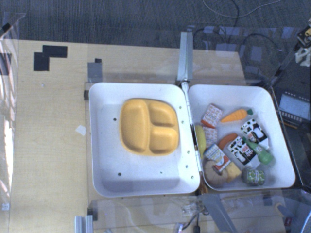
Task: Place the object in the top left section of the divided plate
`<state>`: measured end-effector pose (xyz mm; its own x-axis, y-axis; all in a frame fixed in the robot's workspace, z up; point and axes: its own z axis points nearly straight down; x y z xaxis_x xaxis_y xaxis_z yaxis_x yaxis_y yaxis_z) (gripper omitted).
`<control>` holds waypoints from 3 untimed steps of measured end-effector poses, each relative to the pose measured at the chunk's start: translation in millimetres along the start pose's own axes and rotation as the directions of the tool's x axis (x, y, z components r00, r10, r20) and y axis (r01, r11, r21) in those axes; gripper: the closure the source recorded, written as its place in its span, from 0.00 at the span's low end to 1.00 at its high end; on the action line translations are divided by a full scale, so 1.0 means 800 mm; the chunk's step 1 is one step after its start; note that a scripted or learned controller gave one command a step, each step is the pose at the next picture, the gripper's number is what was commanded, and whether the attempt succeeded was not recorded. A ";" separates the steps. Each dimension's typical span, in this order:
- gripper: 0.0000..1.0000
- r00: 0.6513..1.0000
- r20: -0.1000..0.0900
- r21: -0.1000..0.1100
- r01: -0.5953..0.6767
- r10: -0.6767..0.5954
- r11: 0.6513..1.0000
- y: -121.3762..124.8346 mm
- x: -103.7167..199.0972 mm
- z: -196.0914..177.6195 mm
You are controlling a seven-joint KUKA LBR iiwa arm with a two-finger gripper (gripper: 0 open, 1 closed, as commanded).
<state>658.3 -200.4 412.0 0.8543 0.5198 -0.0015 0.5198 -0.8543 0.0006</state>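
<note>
A yellow divided plate (148, 126) lies in the middle of the left white bin (104, 144). It has one long section on its left side and two smaller sections on its right, and nothing lies in any of them. The right white bin (272, 106) holds several toy food items: an orange carrot (234, 115), a yellow banana (200, 139) along the bin's left wall, two black-and-white cow-print cartons (254, 130), a small patterned box (212, 114), a green item (265, 156) and a round cookie-like piece (215, 174).
A metal divider post (184, 57) stands between the bins at the back. Black tape marks (48, 56) sit on the wooden bench at the far left. Cables (228, 6) trail on the dark floor behind.
</note>
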 end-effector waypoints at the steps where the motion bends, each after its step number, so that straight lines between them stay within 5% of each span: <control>1: 1.00 1.000 0.001 -0.003 0.011 -0.011 1.000 0.000 0.005 -0.010; 2: 0.00 1.000 0.000 -0.003 0.012 -0.012 1.000 0.000 0.005 -0.010; 3: 0.00 0.994 0.001 0.003 -0.112 0.112 0.994 -0.042 -0.039 0.202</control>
<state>614.0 -188.0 250.8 0.9073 0.4205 -0.0020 0.4205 -0.9073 -0.0020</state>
